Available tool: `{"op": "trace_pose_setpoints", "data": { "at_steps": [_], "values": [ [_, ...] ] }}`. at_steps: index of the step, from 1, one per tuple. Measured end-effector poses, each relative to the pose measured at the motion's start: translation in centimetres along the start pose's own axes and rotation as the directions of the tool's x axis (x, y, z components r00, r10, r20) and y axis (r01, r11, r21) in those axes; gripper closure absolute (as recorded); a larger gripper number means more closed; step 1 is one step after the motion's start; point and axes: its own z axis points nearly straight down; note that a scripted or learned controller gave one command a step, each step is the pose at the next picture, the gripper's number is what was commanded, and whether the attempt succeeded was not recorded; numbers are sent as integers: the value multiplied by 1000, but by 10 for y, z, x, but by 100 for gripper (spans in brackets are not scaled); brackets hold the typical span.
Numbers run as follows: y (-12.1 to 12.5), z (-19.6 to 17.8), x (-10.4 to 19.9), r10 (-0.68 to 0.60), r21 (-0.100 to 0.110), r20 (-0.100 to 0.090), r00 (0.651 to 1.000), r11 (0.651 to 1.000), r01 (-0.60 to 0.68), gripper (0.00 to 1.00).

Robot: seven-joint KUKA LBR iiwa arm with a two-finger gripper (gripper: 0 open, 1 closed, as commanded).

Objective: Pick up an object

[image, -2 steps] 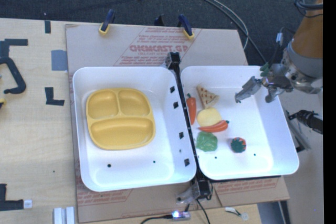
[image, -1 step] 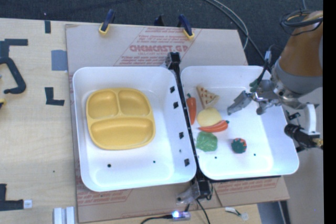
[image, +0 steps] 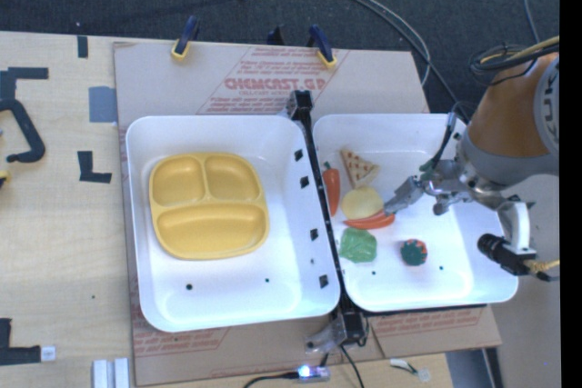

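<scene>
The arm (image: 509,118) reaches in over the right bin (image: 455,291), its gripper (image: 393,199) lowered toward the bin's left half. Whether the fingers are open or closed cannot be told at this size. Just beside the tips lies a pale yellow ball (image: 362,200), with a red pepper (image: 371,220) along its lower side, both very near the tips; contact cannot be made out. A green lump (image: 358,245) sits below them, a small red-and-green ball (image: 414,253) toward the bin's front edge, a toast wedge (image: 358,166) nearer the back, and a carrot (image: 332,189) against the left wall. The left bin (image: 164,295) carries a yellow divided tray (image: 209,204).
</scene>
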Motion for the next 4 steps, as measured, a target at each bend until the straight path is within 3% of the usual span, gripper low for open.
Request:
{"op": "trace_pose_setpoints", "data": {
  "at_steps": [1,2,3,4],
  "values": [
    [0,43,3,-1,0,0,1000,1000,1,0],
    [1,31,3,-1,-3,0,1000,1000,1,100],
    [-8,-24,1,0,-8,1,1000,1000,0,100],
    [0,-81,7,-1,-9,1,1000,1000,1,100]
  ]
}}
